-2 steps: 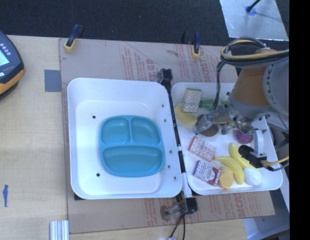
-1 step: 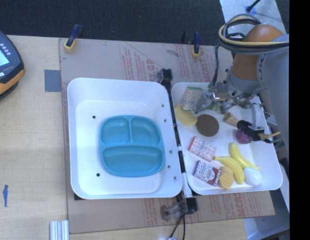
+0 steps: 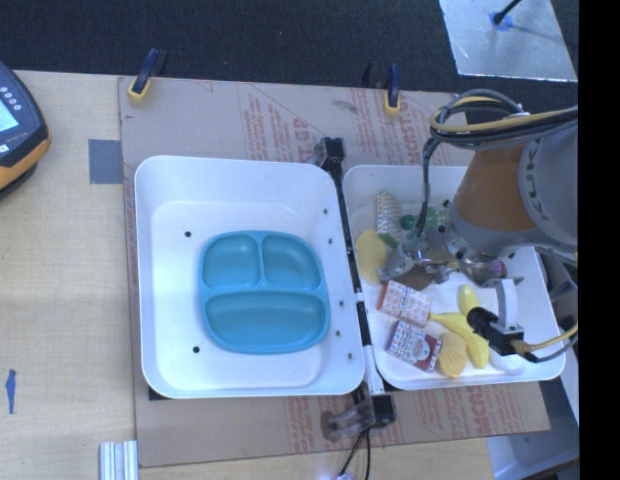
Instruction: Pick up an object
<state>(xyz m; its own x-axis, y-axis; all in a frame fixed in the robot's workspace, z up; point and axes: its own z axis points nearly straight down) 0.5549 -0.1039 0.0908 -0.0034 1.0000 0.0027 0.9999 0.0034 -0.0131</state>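
I see one smooth blue divided tray [image 3: 262, 292] in the left bin [image 3: 160, 268], two crinkled red packets [image 3: 404, 303]; fingers' state I cannot tell.

arm [image 3: 510, 193] hides pincer, right bin [image 3: 550, 368] partly covered

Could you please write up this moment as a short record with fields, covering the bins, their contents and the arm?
left bin: holds a blue divided plate
right bin: small items crowded together, among them yellow pieces and red-and-white packets
arm: reaches in from the right, above the right bin
gripper: low among the clutter, fingers unclear
object held: none visible
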